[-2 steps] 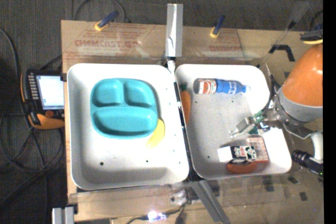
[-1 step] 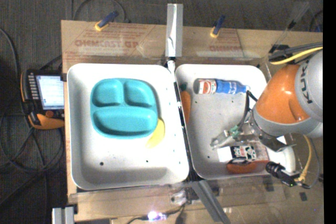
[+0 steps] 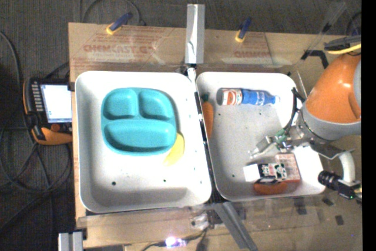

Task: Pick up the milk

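A grey robot arm with an orange band reaches in from the right, its claw [image 3: 271, 147] low over the right bin [image 3: 235, 182]. The metal fingers point left and look slightly parted, with nothing between them; how wide they stand cannot be told for certain. Just below the claw lies the milk [image 3: 274, 171], a small white carton with a pink and black label, on its side near the bin's front edge. It rests against an orange-red object [image 3: 271, 187] beneath it.

Two shallow white bins sit side by side on a brown worktop [image 3: 106, 44]. The right bin also holds one bottle [image 3: 245, 97] with a blue and white label, lying along the back, and an orange item [image 3: 208, 117] at the left wall. The left bin [image 3: 117, 185] holds one teal divided tray [image 3: 140, 120] and one yellow piece [image 3: 175, 151] at its edge.

Dark carpet with cables surrounds the worktop; a handheld screen [image 3: 50, 109] lies at left.
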